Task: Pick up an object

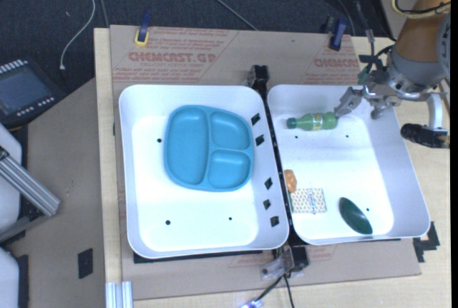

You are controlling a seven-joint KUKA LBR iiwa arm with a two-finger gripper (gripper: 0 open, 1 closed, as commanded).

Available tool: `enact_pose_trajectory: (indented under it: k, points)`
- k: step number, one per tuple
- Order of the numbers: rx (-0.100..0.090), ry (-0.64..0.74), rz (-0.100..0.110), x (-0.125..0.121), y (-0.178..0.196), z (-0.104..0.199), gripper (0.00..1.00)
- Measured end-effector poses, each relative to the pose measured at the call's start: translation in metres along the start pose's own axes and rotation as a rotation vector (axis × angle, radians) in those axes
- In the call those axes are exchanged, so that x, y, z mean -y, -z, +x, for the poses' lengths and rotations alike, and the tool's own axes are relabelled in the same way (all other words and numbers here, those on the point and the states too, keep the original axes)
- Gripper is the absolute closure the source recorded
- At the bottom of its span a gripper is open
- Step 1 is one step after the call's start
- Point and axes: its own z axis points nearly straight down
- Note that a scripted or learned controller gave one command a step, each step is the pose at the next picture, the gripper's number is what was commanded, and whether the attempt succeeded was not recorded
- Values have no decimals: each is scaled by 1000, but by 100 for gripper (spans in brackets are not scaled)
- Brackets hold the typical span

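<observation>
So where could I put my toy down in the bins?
Right bin: bare floor in the middle, between the green bottle above and the patterned packet and dark green object below. Left bin: a strip below the blue tray. It is crowded by the gripper, near the bottle.

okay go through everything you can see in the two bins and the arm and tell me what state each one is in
Blue divided plate: flat, upright, in the left bin.
Green bottle: on its side in the right bin, cap end toward the left bin.
Dark green oval object: lying flat near the front.
Patterned packet: lying flat.
Small orange item: against the bin's left wall.
Tool: above the right bin's back, beside the bottle.
</observation>
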Motion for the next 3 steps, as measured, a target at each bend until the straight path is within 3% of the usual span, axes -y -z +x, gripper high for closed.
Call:
enact_pose_trajectory:
  k: [1, 2, 3]
  points:
    - [0, -1, 2, 8, -57, -6, 0]
    - [1, 0, -7, 5, -41, -6, 100]
    - [3, 1, -11, 4, 4, -1, 100]
